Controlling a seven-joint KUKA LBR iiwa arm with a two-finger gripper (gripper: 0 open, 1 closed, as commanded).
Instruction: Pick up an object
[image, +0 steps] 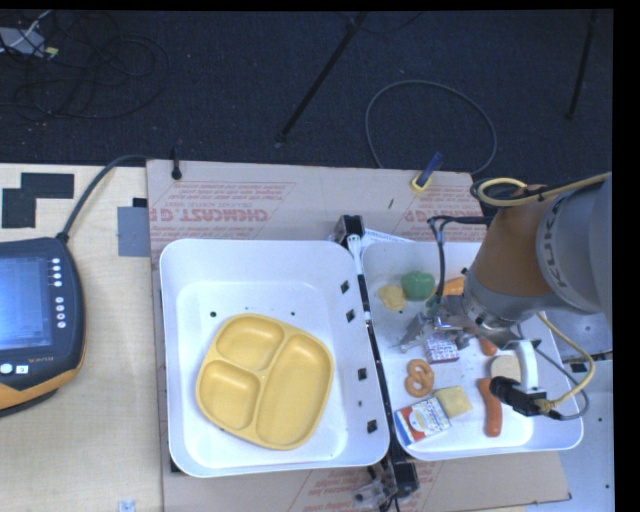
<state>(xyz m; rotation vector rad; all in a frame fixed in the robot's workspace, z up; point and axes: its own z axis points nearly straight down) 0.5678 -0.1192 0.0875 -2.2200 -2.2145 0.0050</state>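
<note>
Pretzel (420, 377) just below fingers (415, 331), right bin (560, 432)

Two white bins (190, 300), one yellow divided plate (264, 379), one pretzel (419, 377), one sausage (491, 406), one green ball (418, 285), one handheld pendant (35, 315)

My one camera: fixed above bench (250, 205) | looks down at a slant | mid-distance, both bins (190, 270) framed | arm (530, 250) enters from right
</note>
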